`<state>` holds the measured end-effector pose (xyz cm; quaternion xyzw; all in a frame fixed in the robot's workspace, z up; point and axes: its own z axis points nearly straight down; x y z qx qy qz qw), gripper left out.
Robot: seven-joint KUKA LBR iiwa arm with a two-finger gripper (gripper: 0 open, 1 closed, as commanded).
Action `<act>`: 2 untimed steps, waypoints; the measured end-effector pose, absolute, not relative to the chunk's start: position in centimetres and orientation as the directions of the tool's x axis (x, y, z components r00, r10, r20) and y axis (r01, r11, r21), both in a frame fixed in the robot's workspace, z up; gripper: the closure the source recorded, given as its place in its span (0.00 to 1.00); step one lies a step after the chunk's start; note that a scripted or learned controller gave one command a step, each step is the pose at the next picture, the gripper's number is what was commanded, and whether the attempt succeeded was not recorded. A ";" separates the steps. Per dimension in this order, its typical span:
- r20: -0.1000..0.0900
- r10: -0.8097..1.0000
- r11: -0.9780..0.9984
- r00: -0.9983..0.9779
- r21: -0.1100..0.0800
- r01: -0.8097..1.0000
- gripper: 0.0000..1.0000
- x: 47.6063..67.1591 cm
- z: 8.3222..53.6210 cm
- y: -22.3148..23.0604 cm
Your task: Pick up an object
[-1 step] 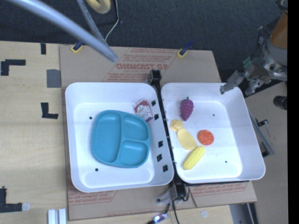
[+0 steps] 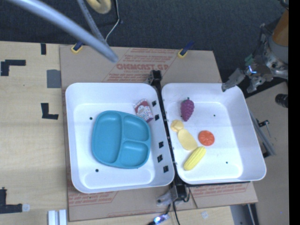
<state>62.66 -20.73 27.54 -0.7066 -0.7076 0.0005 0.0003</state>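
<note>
Corn cob [image 2: 194, 158] is lying nearest, in the right bin [image 2: 243, 170], beside an orange ball [image 2: 206, 138] and purple grapes [image 2: 187, 109]. Gripper [image 2: 233, 82] is hovering off the far corner, width unreadable; it should be centring over one separated piece.

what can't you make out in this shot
- Hand, camera view: small and blurred at the right bin's corner; its finger state is unreadable.
- Arm: cut off by the right edge.
- Small packet in the left bin: print too small to read.
</note>
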 end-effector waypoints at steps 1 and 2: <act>0.000 1.000 0.001 -0.001 -0.006 1.000 0.00 62.0 21.6 -20.0; -0.001 1.000 0.001 -0.001 -0.004 1.000 0.00 61.8 15.5 -20.6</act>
